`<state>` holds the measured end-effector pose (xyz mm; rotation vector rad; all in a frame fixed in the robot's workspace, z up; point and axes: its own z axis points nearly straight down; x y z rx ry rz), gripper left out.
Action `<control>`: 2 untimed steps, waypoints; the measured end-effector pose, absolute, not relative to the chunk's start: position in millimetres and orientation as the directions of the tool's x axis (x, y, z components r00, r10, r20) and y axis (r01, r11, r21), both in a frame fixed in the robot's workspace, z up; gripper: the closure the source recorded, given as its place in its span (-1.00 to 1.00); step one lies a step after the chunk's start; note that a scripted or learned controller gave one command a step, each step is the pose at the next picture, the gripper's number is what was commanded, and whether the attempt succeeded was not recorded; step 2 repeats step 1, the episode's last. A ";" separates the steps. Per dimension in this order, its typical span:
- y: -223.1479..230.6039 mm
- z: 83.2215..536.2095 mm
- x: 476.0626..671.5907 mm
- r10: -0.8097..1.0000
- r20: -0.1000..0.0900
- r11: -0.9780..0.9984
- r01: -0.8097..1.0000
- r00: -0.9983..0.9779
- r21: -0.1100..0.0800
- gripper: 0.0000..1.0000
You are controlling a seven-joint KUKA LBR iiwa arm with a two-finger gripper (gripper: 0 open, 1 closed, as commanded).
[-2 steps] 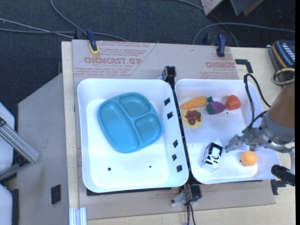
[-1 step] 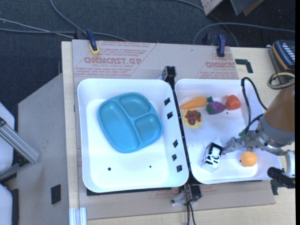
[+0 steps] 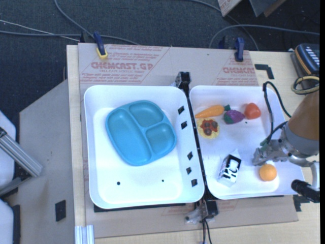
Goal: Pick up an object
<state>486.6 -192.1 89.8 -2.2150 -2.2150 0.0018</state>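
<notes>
At the far left of the bench, the left shallow white bin (image 3: 96, 136) holds a light blue plastic plate with three compartments (image 3: 141, 132), lying flat and turned at an angle in the upper middle of the bin. Behind the bins, a blue and yellow spring clamp (image 3: 99, 44) and a second blue clamp (image 3: 239, 48) pinch a brown cardboard sheet with red lettering (image 3: 127, 65) to the bench's back edge. A row of small black markers runs down the divide between the two bins. In the right shallow white bin (image 3: 244, 189), along its upper part, an orange toy carrot (image 3: 209, 111) lies nearly level, with a small round yellow and red toy (image 3: 208, 128) just below it, a purple toy with a green top (image 3: 233, 116) to its right, and a red tomato-like toy (image 3: 252, 111) further right again. Lower down, a small black and white carton (image 3: 230, 169) rests tilted near the bin's front wall. Right of it sits a round orange ball-like fruit (image 3: 267, 173), lying on the bin floor. The grey two-finger gripper (image 3: 265, 156) sits just above and touching or almost touching this orange fruit; whether its fingers are spread or pressed together cannot be told, and the fruit is not seen between them. The arm's orange band (image 3: 309, 121) rises at the far right.
</notes>
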 end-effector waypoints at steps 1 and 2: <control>-194.6 148.7 479.2 1.000 -0.002 0.000 1.000 0.000 0.005 1.00; -194.6 148.7 479.2 1.000 -0.002 0.000 1.000 0.000 0.005 1.00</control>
